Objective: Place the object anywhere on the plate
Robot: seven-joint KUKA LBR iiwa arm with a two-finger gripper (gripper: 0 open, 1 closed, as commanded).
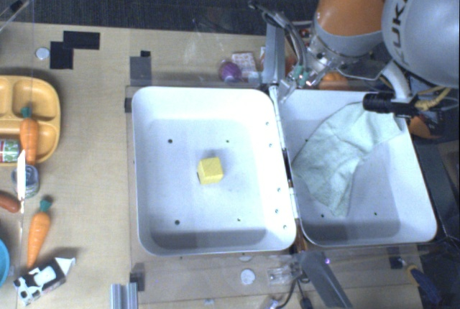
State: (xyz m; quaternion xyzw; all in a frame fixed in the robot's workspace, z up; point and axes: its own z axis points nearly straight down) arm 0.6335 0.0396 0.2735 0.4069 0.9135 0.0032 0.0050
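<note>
A small yellow block lies flat near the middle of the left white bin. A yellow divided plate sits on the bench at the far left, with a toy carrot resting on it. My gripper hangs over the back rim where the two bins meet, well behind and to the right of the block. It is partly hidden under the orange band and grey wrist, and I see nothing held in it.
A crumpled pale cloth lies in the right bin. A second carrot, a small can and a cow-patterned toy lie on the bench at left. A purple object sits behind the left bin.
</note>
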